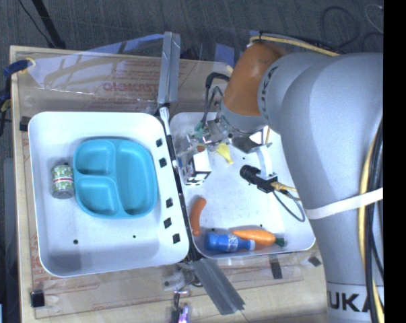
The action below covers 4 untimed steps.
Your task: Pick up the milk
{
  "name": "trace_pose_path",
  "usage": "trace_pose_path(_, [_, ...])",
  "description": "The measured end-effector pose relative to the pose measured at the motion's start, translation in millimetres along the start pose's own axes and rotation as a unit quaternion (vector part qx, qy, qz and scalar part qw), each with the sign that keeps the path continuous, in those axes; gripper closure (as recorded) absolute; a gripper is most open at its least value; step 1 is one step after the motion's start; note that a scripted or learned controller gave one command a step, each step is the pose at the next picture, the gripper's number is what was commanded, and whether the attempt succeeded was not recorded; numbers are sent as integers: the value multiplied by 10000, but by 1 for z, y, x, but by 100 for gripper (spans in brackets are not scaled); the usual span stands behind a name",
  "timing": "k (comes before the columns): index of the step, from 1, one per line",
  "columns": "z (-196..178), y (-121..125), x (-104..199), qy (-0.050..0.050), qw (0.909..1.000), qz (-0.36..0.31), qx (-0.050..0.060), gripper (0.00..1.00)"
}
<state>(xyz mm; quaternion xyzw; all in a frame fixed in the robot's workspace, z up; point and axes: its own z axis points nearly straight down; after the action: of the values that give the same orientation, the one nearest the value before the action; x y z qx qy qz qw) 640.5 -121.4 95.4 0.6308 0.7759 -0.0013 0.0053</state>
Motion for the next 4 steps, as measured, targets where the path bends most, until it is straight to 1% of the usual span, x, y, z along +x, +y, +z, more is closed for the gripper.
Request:
trace_pose_path(1, [-18, 0, -13, -115, 9999, 31, -55, 100])
trace_pose_path(2, [-11, 1, 1, 2, 10000, -30, 0, 0])
trace_pose_path(3, [2, 2, -67, 60, 9958, 913, 69, 0])
trace_pose_path(4, [-8, 3, -66, 54, 9962, 871, 74, 100])
